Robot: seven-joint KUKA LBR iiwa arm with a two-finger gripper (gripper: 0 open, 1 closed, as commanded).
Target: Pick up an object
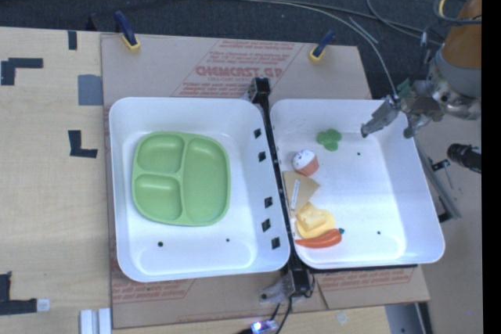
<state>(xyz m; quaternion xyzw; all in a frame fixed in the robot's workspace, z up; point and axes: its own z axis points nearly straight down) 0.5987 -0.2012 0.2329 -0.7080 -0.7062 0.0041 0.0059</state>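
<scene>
The gripper (390, 120) hangs spread and unladen at the right bin's (395, 199) 1 o'clock rim, near the green piece (329, 139).

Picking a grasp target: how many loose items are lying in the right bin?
4, maybe more under the pile. Green piece toward the back; red-and-white piece by the divider; yellow piece near the front-left; red piece just in front of it, touching.

The divided plate (181, 177) lies in the left bin (125, 168). In the right bin (407, 192), several small items (309, 199), perhaps toy foods, cluster along its left wall.
</scene>
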